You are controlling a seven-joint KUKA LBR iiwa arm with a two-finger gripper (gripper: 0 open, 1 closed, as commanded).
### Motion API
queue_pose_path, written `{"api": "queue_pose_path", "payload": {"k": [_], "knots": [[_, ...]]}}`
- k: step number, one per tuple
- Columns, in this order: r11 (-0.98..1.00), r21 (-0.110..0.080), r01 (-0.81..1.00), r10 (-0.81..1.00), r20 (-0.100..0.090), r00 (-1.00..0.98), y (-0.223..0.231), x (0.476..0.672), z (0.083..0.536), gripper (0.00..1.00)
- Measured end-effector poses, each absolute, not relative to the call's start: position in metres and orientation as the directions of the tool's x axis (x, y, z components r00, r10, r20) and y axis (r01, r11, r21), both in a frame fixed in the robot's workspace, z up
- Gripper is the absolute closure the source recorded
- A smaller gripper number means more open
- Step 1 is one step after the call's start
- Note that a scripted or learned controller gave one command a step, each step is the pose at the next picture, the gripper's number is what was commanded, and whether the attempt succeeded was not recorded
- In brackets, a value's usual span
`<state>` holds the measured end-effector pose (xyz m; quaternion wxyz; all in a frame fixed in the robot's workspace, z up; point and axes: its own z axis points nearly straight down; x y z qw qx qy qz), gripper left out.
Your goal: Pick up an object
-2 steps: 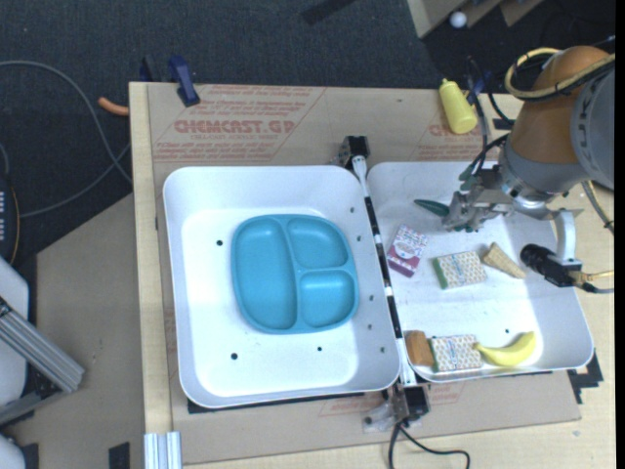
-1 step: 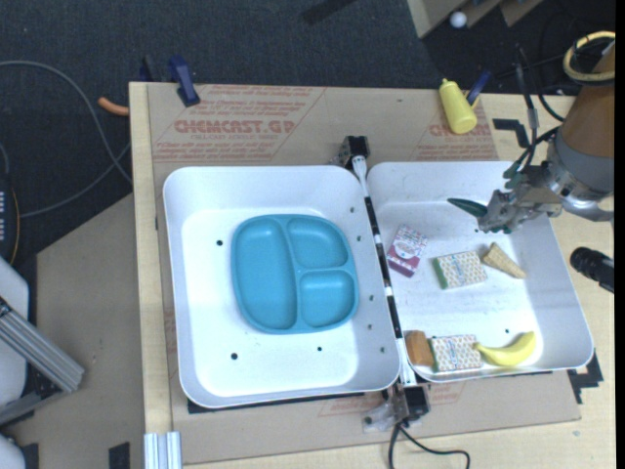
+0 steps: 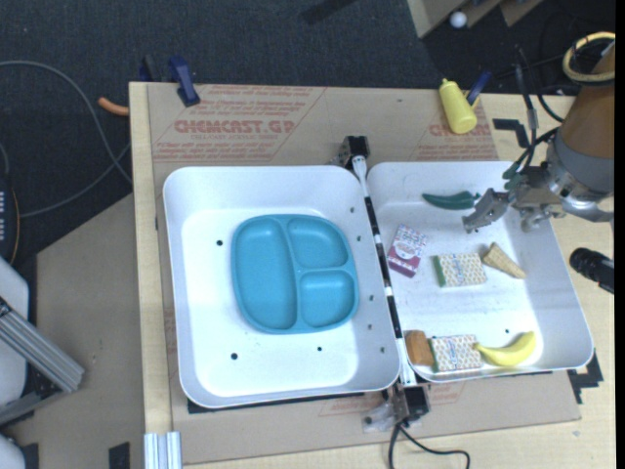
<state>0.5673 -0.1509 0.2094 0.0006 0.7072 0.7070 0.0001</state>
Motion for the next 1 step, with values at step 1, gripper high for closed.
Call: {"api": "queue_pose_path", "payload": {"k": [1], "knots": [[0.001,0.000,1.000,1.000,0.000,-0.001,-0.1562,0.6418,0.1101,0.00]]}}
